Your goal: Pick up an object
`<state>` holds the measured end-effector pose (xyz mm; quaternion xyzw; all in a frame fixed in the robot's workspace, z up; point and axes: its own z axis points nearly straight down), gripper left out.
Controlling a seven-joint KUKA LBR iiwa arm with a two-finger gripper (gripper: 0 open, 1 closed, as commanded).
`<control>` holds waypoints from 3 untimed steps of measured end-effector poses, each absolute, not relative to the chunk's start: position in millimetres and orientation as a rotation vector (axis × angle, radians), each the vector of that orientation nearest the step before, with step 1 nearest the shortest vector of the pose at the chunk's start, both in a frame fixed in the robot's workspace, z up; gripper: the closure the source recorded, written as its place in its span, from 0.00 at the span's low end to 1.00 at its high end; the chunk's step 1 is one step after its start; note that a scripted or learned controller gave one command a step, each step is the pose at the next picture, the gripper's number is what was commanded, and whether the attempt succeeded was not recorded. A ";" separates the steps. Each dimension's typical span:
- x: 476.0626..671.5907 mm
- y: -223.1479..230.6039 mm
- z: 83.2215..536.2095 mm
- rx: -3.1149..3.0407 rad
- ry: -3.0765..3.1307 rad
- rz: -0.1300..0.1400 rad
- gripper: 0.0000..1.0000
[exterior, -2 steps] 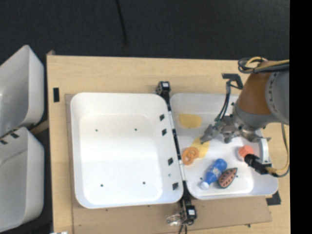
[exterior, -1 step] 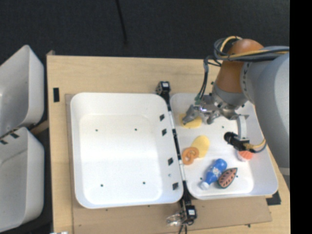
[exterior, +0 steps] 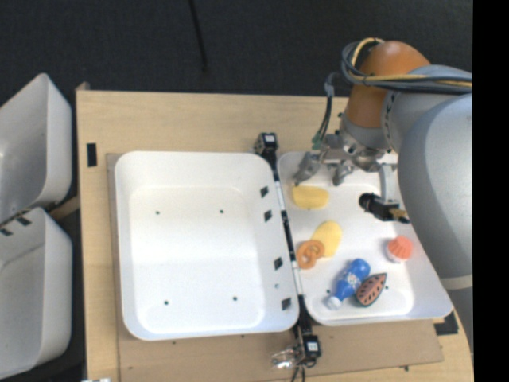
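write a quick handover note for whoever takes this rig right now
The gripper hovers over the far end of the right bin, jaws open, holding nothing.
Nearest it lies the yellow lump; also in that bin: second yellow lump, orange ring, blue bottle, brown oval toy, orange-red piece.
Done: nothing picked up yet.
Left: close on one object and lift.

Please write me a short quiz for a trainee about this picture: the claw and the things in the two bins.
1. True or false: the claw holds the yellow oblong.
2. Which thing lies nearest the blue bottle? A) orange ring B) brown oval toy C) orange ball
3. Fill in: seen from the camera, all these things lie in the ____ bin.
Key: 1 false, the claw is open just above the yellow oblong; 2 B; 3 right.
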<state>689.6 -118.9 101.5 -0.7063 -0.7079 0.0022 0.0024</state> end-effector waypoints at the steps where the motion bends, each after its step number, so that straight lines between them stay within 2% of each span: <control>1: 602.9 -185.1 101.2 -2.229 -2.212 0.008 0.00; 2: 545.2 -233.5 141.7 -2.231 -2.217 0.004 0.00; 3: 603.8 -182.9 228.8 -2.222 -2.235 -0.009 0.00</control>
